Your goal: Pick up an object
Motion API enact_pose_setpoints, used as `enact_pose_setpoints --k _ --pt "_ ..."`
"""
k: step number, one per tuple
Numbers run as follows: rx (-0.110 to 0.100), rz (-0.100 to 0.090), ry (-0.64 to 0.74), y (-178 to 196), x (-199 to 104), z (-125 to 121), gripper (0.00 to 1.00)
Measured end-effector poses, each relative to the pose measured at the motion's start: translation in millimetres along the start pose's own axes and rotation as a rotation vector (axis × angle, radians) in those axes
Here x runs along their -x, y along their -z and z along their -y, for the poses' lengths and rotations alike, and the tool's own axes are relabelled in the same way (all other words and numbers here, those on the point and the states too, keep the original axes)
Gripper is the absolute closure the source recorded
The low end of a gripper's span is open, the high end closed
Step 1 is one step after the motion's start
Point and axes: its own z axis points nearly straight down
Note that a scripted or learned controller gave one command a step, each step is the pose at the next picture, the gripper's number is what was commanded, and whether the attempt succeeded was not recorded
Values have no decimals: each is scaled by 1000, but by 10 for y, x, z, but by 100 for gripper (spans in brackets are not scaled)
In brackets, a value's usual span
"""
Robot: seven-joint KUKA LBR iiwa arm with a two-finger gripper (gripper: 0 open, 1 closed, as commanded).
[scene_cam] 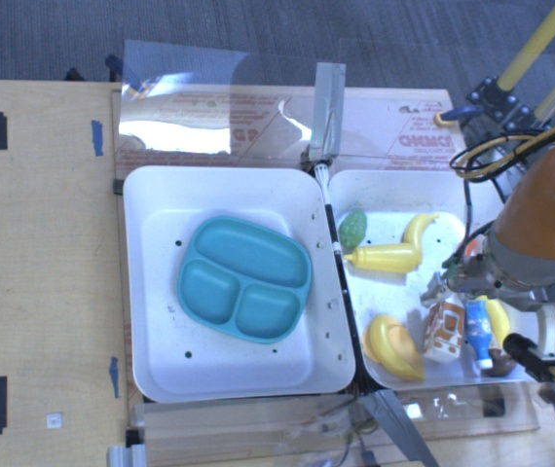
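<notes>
Just below claw [440, 290]: carton [444, 329].

Two shallow white bins sit side by side: the left bin [151, 290] toward nine o'clock, the right bin [394, 224] toward three o'clock; one teal divided plate [244, 277] lies in the left bin, with three compartments, one long at its twelve o'clock and two smaller at its six. The right bin holds one green fruit [353, 228] at its eleven o'clock; three yellow pieces, namely a long squash-like one [387, 258], a small curved one [419, 228] at twelve o'clock, and a rounded one [394, 346] at seven o'clock; one brown-and-white carton [443, 327]; one blue packet [478, 325]; further items at five o'clock are too hidden to count.
</notes>
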Motion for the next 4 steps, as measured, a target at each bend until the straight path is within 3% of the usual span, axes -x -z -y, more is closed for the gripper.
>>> enact_pose_setpoints --k 1,2,3,4 --pt "-8 -6 47 851 -966 220 100" --pt "-15 -3 41 826 -929 237 0" --pt "-10 -3 155 1416 -749 4 0" --pt "-9 -5 515 1608 -968 -749 0"
